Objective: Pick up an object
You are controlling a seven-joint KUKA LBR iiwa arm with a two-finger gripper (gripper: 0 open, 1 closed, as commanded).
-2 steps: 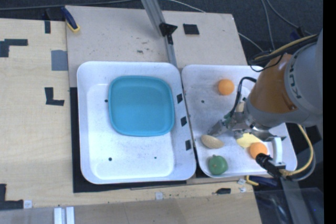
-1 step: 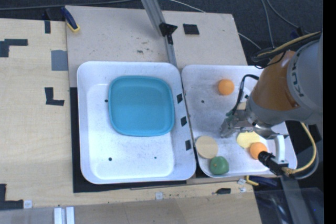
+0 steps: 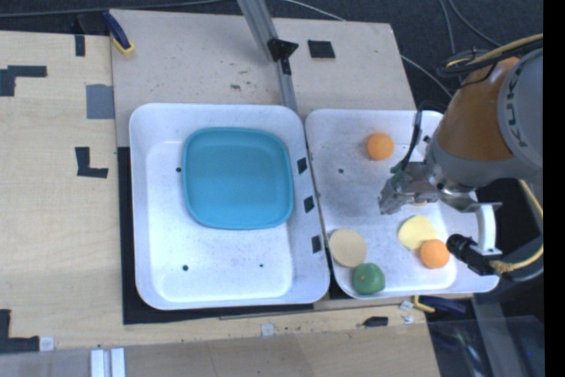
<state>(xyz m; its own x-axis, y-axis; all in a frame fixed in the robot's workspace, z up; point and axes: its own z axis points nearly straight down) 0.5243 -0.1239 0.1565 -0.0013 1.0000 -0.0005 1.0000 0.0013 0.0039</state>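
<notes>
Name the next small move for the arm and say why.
Probably a short shift toward the yellow piece, then descend. The gripper hangs over bare floor of the right bin with nothing between its fingers, and that piece lies nearest, just beside it. The orange ball sits farther off.

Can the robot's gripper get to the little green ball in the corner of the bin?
Probably yes. The gripper hangs over the right bin, and the green ball lies uncovered near its front edge. The tan disc touches it, and the bin wall is close, so grabbing could be fiddly.
</notes>
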